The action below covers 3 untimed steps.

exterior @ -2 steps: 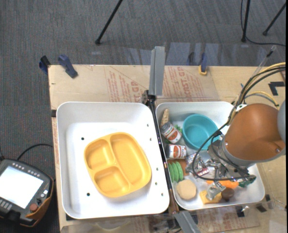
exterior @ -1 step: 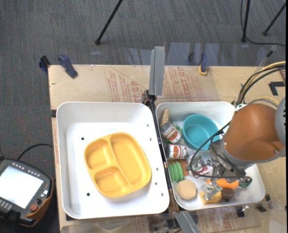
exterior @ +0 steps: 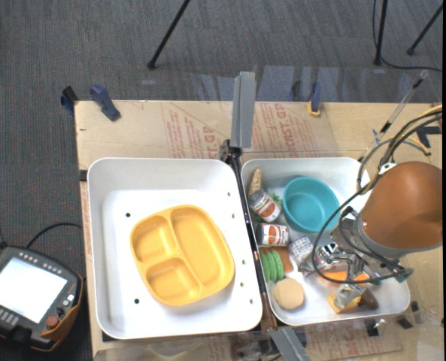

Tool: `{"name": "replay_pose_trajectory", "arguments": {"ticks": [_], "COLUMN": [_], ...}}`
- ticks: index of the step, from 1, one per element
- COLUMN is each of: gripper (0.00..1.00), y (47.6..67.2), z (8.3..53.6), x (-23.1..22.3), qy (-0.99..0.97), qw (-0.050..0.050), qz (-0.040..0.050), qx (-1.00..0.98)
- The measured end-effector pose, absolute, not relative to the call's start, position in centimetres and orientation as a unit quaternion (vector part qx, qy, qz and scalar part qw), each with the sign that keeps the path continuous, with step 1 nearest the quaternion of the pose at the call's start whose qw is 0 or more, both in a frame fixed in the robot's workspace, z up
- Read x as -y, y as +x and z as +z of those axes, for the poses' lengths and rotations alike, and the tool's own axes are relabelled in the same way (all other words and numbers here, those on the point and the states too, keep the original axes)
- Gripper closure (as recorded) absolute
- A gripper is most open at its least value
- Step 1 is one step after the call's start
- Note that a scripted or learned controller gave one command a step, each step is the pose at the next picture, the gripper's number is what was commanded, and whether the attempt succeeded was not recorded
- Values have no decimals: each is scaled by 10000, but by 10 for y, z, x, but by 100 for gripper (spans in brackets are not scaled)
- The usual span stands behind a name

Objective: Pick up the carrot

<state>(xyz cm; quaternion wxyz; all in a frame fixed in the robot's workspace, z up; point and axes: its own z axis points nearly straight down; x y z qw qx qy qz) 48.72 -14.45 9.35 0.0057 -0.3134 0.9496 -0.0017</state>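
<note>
- Carrot (exterior: 356, 277): orange sliver, lower right of frame, right bin (exterior: 324, 162), largely under the arm's wrist.
- Handling, judged: light, stiff, smooth toy; grip across its middle.
- Pincer (exterior: 341, 265): state cannot be told.

Gripper (exterior: 341, 265) low; orange-banded wrist above

Yellow tray (exterior: 182, 255) (teal bowl (exterior: 310, 204) opposite)
</note>
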Motion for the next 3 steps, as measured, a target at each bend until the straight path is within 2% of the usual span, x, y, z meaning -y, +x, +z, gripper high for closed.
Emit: {"name": "replay_pose_trajectory", "arguments": {"ticks": [1,2,3], "gripper": [0,100,100], "y": [484,485,500], "z": [87,97,86], "x": [120,118,114], "qy": [-3791,-3775,-6246], "qw": [3,4,6], "qz": [15,31,30], "qx": [-9254,-9260,-7809]}}
